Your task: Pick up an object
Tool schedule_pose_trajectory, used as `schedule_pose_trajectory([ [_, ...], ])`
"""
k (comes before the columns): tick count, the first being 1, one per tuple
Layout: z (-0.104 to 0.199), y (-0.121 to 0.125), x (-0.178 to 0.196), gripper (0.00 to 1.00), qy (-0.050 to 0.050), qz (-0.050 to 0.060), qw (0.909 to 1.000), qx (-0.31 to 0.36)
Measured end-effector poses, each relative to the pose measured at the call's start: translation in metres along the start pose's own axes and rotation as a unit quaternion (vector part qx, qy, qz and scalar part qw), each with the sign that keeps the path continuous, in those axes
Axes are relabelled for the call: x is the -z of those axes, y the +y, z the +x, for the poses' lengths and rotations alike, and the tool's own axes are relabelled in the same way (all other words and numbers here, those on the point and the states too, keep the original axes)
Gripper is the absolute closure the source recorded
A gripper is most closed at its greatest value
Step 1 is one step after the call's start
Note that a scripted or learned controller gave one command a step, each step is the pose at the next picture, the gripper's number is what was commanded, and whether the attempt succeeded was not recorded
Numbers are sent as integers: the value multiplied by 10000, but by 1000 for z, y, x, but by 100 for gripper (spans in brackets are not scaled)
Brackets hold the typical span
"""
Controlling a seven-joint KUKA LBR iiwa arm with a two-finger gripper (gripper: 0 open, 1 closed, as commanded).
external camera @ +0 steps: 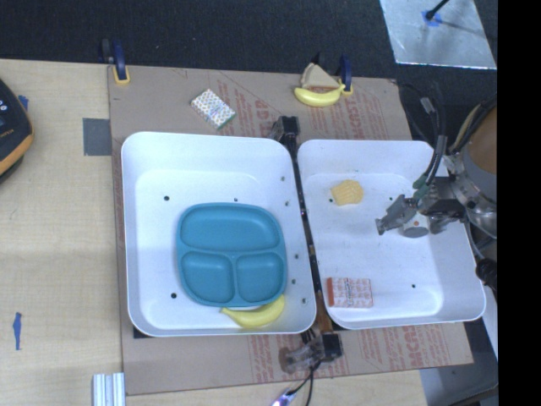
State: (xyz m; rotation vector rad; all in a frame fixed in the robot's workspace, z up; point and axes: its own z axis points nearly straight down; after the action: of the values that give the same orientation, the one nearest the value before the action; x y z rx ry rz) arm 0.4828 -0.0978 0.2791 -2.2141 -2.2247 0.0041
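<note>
We saw the gripper (396, 220) low over the right bin (439, 307), reaching in from its right edge toward the chip (347, 193) near its far edge, probably our target, though its grip state we couldn't tell.

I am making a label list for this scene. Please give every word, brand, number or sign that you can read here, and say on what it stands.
None can be read.
Red print on the brown cardboard sheet under the bins: too blurred.
Red-and-white flat packet in the right white bin: print too small.
Small patterned white packet on the cardboard: pattern, no legible text.
</note>
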Motion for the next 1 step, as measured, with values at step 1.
schedule_pose_trajectory([
  [1,-62,65,-22,0,-11,-5,10000,-7],
])
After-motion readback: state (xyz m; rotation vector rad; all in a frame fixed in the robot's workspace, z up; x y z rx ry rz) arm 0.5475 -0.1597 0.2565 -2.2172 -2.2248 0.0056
